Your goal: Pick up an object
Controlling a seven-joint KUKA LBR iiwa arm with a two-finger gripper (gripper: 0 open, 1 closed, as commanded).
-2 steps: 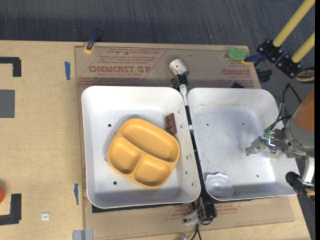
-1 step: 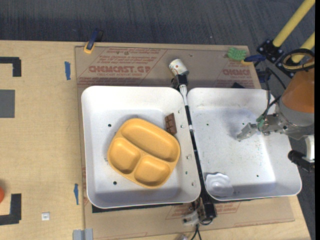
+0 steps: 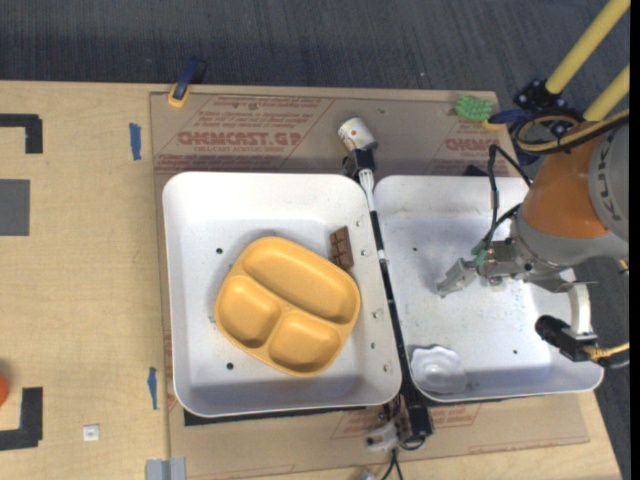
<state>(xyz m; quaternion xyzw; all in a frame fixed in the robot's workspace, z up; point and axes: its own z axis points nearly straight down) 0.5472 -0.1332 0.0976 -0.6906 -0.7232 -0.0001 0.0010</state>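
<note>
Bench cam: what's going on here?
The arm reaches over the right bin, with its gripper low above the bin floor. Nothing shows between its fingers. A clear cup lies at that bin's near left corner. In the left bin, a yellow tray and a brown block lie untouched.

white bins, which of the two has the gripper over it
The right white bin: the gripper hangs over its floor. The left white bin holds the yellow divided tray.

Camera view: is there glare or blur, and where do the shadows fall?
Camera view: soft glare on the yellow tray and the clear lid; a faint shadow under the gripper on the right bin; the picture is slightly soft overall.
</note>
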